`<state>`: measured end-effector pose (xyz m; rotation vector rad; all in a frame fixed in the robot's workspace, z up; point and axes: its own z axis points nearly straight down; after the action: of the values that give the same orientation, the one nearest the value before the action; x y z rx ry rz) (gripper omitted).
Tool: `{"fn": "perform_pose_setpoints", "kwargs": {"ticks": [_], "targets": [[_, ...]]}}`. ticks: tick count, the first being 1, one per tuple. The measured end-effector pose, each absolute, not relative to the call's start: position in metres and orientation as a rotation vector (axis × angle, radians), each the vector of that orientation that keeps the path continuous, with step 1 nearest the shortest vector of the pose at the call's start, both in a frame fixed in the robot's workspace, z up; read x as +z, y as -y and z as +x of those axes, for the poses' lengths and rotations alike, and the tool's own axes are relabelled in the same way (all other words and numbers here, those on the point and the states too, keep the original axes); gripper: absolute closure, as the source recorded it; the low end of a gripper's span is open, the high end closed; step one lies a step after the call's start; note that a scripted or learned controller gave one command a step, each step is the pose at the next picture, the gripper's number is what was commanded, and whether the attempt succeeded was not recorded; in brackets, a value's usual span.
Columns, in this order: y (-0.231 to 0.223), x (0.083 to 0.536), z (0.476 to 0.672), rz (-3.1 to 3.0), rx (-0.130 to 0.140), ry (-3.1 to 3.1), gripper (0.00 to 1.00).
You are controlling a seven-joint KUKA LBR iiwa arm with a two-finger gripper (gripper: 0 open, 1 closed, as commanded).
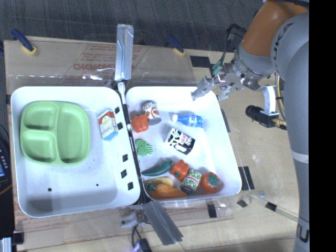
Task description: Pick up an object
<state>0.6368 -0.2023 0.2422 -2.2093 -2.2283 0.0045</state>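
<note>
Camera view. Two white bins side by side: left bin, right bin.

Left bin, count 2: one green divided plate with three compartments, lying toward the far left; one small carton, red, white and blue, near the divider.

Right bin, count 10, all loose on the floor of the bin:
- one small can, tipped, at the far left corner
- one orange-red piece touching the can
- one clear bottle with blue label, lying on its side
- one black-and-white carton at mid-bin
- one green ridged piece near the divider
- one dark green pepper-like item
- one orange bell pepper beside it
- one carrot along the near wall, a yellowish piece partly hidden behind it (not counted apart)
- one striped can
- one red tomato-like item at the near right corner.

Gripper: above the far right rim of the right bin, tilted, nothing between its fingers. Whether the claw is apart or together cannot be told; detail too blurred.
</note>
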Motion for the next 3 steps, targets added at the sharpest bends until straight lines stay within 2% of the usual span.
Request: {"fn": "perform_pose_setpoints", "kwargs": {"ticks": [1, 2, 3], "targets": [[0.209, 0.092, 0.6, -2.219, 0.002, 2.223, 0.0], [0.184, 0.164, 0.547, -2.246, 0.002, 2.193, 0.0], [0.144, 0.092, 0.52, -2.52, 0.0, 1.876, 0.0]]}}
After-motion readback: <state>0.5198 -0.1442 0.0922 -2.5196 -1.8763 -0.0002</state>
